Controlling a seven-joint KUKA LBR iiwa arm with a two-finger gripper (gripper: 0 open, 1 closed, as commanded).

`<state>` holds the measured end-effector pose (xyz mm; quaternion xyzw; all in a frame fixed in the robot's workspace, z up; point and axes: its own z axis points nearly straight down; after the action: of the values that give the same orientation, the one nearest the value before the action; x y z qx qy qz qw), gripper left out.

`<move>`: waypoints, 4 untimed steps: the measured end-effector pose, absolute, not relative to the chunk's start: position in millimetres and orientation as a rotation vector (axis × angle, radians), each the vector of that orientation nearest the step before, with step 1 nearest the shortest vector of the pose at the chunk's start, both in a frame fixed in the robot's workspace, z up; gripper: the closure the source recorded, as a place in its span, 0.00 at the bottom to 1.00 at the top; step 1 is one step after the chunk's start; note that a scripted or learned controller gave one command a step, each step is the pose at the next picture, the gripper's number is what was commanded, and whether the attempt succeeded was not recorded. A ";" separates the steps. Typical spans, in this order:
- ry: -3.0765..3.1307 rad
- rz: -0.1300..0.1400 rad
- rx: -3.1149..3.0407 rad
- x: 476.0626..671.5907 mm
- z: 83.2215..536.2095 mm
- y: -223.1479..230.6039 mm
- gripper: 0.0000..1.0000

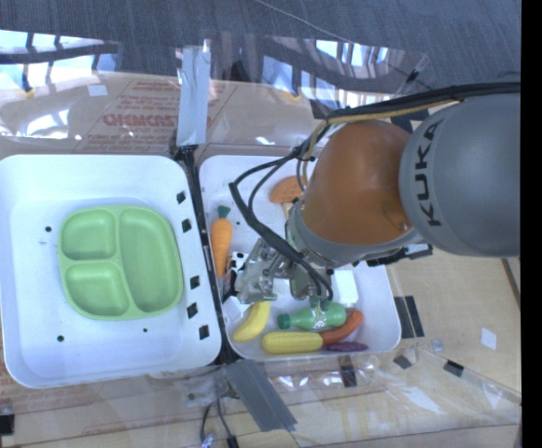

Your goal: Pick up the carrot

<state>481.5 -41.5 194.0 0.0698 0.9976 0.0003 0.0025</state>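
Two shallow white bins sat side by side across the middle of the frame. One green plate (119,261) with three compartments lay in the left bin (19,343), roughly at its centre. The right bin (382,320) held the toy food, gathered mostly along its left wall and lower edge.

One carrot (221,241), orange with a green top, lay lengthwise against the right bin's left wall, close to the divider between the bins, its green end pointing toward the top of the frame. Two yellow pieces lay low in that bin: one banana (252,321) near the lower left corner and one longer yellow piece (292,343) just to its right along the bottom edge. One green bottle-shaped piece (312,319) lay above that yellow piece, and one orange-red piece (345,327) curved beside it on the right. One dark purple sliver (345,347) showed at the bottom edge. One more orange object (285,190) peeked out near the upper part of the bin, partly hidden by the arm.

One arm reached in from the right, its orange band filling the upper right of the bin. The gripper (259,278) hung just right of the carrot and above the banana; whether its fingers were parted or closed could not be made out, and nothing could be seen between them.
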 end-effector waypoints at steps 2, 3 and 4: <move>3.129 -0.001 0.273 550.8 191.7 -51.5 0.00; 3.101 0.004 0.367 564.7 117.4 -85.7 0.00; 3.124 -0.003 0.295 580.2 152.7 -164.1 0.00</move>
<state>580.2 -164.1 152.7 0.0939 0.9956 -0.0010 0.0019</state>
